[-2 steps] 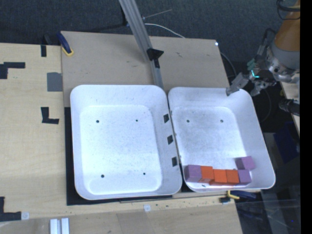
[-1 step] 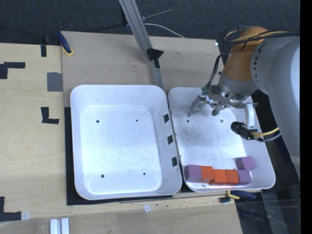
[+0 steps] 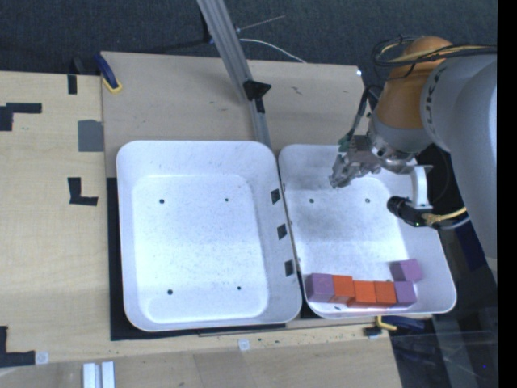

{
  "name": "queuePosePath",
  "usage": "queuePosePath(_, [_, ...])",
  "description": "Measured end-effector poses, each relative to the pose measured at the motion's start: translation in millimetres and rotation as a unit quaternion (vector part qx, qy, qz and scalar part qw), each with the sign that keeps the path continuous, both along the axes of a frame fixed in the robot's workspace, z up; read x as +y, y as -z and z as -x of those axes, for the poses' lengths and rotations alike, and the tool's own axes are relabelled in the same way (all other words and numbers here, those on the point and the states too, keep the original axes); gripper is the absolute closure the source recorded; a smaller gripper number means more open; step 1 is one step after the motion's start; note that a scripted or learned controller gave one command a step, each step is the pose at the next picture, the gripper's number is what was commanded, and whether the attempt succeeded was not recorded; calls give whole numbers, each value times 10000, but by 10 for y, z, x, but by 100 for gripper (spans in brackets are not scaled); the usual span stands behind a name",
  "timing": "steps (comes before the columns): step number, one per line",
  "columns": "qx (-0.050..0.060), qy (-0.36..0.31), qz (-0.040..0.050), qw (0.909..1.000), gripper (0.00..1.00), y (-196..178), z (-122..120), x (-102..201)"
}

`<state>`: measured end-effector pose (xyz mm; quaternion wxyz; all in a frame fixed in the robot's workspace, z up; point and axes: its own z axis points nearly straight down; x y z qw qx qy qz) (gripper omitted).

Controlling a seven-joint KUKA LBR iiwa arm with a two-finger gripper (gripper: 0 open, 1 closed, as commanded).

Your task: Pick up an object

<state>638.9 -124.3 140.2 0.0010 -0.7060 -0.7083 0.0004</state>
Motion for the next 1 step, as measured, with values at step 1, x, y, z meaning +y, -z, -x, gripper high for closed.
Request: queuePosePath(1, [-31, -32, -10, 10000, 100, -555, 40, 796])
